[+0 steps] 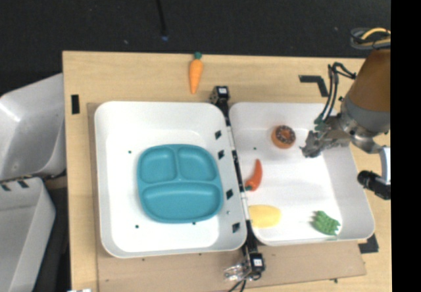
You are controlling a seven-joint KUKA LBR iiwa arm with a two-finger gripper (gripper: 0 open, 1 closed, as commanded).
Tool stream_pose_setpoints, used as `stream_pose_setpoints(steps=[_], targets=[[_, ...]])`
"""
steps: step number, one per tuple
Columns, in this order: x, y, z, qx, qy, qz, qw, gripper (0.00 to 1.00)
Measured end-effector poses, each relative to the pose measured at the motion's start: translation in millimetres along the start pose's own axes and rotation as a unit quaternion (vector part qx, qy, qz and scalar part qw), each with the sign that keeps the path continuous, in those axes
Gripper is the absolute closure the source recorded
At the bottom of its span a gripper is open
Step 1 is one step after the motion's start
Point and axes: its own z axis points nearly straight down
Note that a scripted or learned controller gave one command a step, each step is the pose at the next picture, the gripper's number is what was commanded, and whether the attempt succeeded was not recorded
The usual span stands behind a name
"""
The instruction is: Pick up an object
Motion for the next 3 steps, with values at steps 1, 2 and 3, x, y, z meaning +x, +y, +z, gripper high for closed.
stream_pose_setpoints(steps=[1,2,3], targets=[[-1.9,2.1,-54.7,-0.001,0.000,-0.001,1.0000,1.00],[48.1,-1.5,-64.0,0.002,0.002,-0.003,1.0000,1.00],[93.8,-21.5,-65.0,0.003,0.002,-0.003,1.0000,1.00]])
